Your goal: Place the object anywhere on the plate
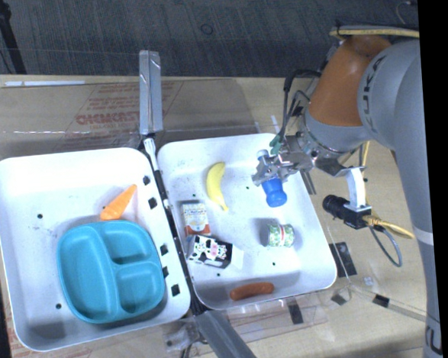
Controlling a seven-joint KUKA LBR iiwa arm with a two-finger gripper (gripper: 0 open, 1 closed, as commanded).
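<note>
Holding a blue object (275, 192) under my tool (273, 175), over the right bin (320, 236).
Fingers look clamped on its top; I judge the shallow grip could slip during the carry across the divider to the blue plate (112, 270).

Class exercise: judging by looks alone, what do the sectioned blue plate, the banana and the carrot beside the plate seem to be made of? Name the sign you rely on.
Blue plate: likely moulded plastic; uniform colour, smooth, rounded compartment ridges, soft sheen.
Banana: probably toy plastic; evenly yellow, unblemished, though too small to be sure.
Carrot: probably plastic or rubber too; flat, bright orange, smooth surface.
</note>
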